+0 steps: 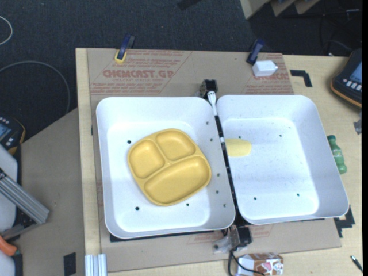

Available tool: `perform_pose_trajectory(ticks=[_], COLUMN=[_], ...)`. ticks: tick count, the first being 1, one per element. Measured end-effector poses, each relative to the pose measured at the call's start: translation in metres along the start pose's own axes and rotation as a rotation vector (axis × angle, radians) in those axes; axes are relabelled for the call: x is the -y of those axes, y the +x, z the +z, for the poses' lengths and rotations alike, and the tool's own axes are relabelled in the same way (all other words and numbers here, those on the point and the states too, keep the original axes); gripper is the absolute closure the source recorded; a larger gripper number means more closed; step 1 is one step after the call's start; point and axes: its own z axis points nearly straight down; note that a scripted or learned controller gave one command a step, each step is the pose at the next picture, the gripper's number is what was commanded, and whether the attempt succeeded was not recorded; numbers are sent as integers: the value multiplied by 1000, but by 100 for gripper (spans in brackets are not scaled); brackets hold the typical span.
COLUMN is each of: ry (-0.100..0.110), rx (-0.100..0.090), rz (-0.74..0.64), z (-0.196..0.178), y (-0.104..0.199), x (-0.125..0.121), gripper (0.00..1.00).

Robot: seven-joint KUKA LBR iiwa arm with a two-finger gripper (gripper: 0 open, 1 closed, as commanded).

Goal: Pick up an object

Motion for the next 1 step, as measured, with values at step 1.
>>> perform_pose_trajectory(ticks=[1], ry=[-4], rx=[1], rz=[-7], z=[16], y=[76], x=[-1], gripper=[100])
